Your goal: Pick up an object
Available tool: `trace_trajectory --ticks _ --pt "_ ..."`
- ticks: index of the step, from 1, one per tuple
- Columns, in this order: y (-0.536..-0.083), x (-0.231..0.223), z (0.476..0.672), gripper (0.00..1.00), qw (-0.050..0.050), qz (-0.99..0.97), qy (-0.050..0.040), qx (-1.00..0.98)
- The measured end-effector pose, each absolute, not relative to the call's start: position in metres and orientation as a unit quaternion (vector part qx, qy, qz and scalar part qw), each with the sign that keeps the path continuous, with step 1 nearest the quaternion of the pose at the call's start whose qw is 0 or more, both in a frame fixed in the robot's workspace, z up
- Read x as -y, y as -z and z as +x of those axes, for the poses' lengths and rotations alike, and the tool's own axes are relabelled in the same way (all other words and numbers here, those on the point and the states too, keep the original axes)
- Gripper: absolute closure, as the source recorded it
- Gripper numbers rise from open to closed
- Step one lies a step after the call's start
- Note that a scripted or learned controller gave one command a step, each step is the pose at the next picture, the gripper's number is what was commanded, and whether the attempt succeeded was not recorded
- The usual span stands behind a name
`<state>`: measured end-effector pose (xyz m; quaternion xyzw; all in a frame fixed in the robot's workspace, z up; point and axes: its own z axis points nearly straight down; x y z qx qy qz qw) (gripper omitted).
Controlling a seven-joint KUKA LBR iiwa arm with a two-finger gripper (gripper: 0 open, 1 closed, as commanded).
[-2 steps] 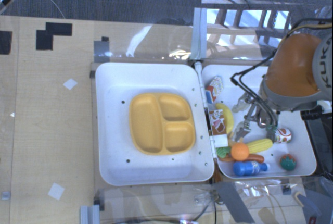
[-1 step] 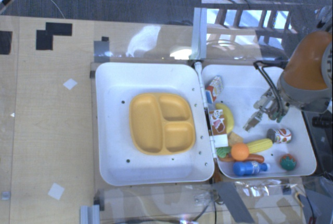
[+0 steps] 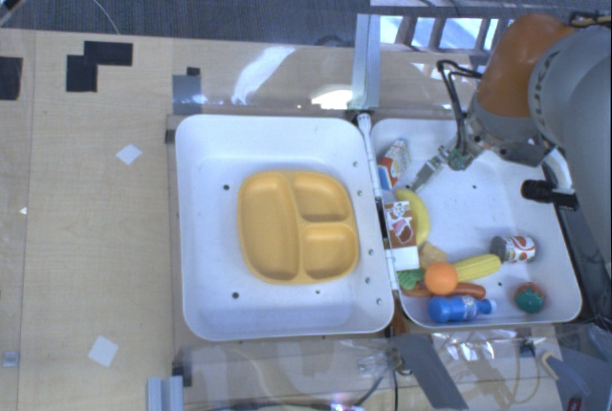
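Note:
The right bin (image 3: 564,294) holds several small objects along its left and front sides. A yellow banana (image 3: 418,211) lies beside a printed carton (image 3: 401,226). A red and white packet (image 3: 393,159) sits at the back left. An orange (image 3: 441,278), a yellow corn cob (image 3: 475,267), a blue bottle (image 3: 458,309), a green ball (image 3: 529,297) and a small can (image 3: 516,249) lie near the front. My gripper (image 3: 422,177) reaches down and left from the arm, just above the banana's top end and right of the packet. Nothing shows as held in it.
The left bin (image 3: 206,304) carries a yellow divided plate (image 3: 297,226) in its middle. A metal frame (image 3: 364,65) stands behind the wall where the two bins meet. The arm's grey body and orange band (image 3: 521,55) hang over the right bin's back right corner.

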<state>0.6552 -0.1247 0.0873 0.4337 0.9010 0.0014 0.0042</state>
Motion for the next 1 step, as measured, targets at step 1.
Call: trace_trajectory --ticks 1 --pt "-0.089 0.09 0.6075 0.0 0.005 0.317 -0.0016 -0.948"
